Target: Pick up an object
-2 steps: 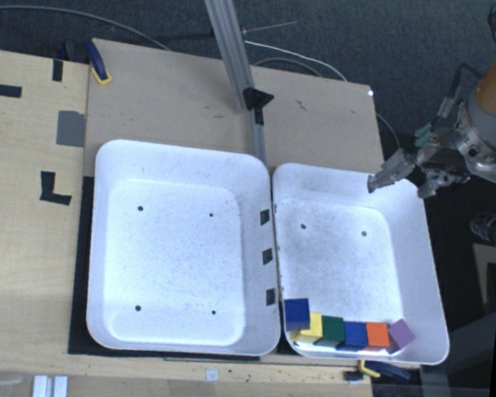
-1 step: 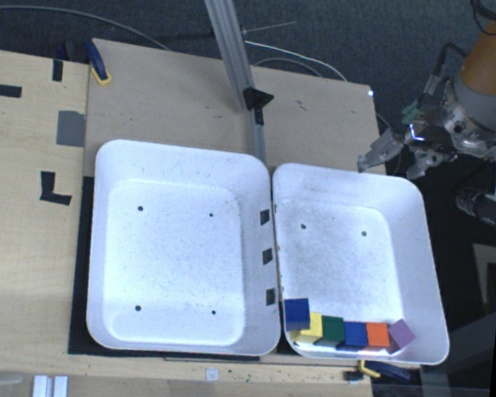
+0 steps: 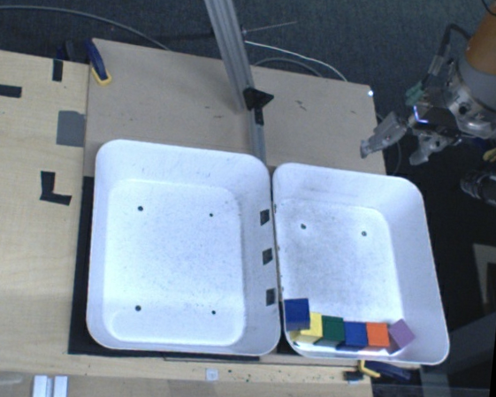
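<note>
Several small blocks lie in a row along the near edge of the right bin (image 3: pixel 420 248): a blue block (image 3: pixel 296 312), a yellow one (image 3: pixel 310 331), a green one (image 3: pixel 332 328), another blue one (image 3: pixel 355 334), an orange one (image 3: pixel 377 334) and a purple one (image 3: pixel 401 332). My gripper (image 3: pixel 403 142) hangs high above the bench beyond the right bin's far right corner, well away from the blocks. Its two fingers are spread apart with nothing between them.
The left bin (image 3: pixel 107 222) sits beside the right one, joined by black clips at the shared wall. A slanted metal pole (image 3: pixel 233 40) rises behind the bins. A blue and yellow clamp (image 3: pixel 97 62) lies at the far left of the board.
</note>
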Action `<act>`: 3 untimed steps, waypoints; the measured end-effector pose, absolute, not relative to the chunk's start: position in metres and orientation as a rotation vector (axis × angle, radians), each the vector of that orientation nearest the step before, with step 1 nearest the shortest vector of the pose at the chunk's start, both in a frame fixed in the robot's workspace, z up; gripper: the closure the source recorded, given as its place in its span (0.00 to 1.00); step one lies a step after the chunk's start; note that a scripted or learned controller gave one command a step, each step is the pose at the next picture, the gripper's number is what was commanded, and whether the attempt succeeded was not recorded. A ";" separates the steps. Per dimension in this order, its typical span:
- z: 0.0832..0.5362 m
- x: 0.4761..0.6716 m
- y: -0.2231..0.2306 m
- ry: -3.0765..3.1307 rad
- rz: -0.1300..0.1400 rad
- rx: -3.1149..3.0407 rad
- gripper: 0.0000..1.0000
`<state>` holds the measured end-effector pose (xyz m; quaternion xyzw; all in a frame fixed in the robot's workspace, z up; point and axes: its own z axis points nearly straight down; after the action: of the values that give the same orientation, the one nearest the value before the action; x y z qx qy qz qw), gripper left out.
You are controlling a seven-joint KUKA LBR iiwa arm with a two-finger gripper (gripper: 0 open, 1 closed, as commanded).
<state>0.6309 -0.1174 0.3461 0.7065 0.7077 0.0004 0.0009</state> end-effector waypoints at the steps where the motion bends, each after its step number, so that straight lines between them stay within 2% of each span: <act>1: 0.316 0.666 -0.120 2.223 -0.003 2.219 0.00; 2: 0.325 0.654 -0.085 2.226 0.000 2.218 0.00; 3: 0.335 0.655 -0.087 2.223 -0.003 2.219 1.00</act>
<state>0.6549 -0.0871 0.3348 0.7064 0.7078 -0.0008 0.0003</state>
